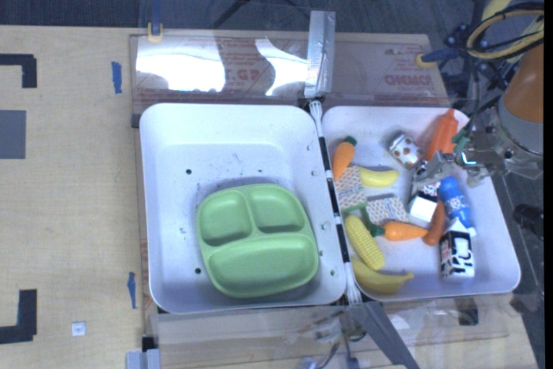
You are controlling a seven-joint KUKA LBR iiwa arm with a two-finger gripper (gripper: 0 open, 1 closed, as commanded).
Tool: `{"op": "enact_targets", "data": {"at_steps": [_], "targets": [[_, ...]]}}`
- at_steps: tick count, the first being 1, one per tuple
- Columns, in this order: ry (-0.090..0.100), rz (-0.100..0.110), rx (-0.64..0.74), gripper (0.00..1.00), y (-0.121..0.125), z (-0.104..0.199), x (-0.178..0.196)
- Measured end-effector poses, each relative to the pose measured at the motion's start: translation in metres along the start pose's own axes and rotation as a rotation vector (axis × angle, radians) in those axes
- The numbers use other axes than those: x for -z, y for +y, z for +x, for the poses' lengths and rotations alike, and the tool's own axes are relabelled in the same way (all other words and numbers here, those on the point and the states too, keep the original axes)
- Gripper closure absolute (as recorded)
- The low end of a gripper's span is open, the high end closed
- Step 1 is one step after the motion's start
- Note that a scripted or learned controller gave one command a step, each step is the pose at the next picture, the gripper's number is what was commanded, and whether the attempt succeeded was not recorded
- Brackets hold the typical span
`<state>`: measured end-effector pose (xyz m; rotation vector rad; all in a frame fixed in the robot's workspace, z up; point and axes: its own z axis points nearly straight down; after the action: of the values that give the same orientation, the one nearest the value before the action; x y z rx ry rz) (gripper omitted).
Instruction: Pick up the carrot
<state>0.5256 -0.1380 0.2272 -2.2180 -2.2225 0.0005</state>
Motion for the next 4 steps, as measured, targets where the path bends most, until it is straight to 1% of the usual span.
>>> {"op": "enact_targets", "data": {"at_steps": [1,2,3,4], "targets": [[-0.002,-0.003,-0.256,0.00,0.030,0.006,0.068],[-0.001,0.000,-0.222,0.00,0.018,0.018,-0.095],[-0.011,-0.042,-0.070,0.00,-0.033,0.042,-0.130],[-0.004,-0.008,0.477,0.00,-0.044,0.017,-0.140]]}}
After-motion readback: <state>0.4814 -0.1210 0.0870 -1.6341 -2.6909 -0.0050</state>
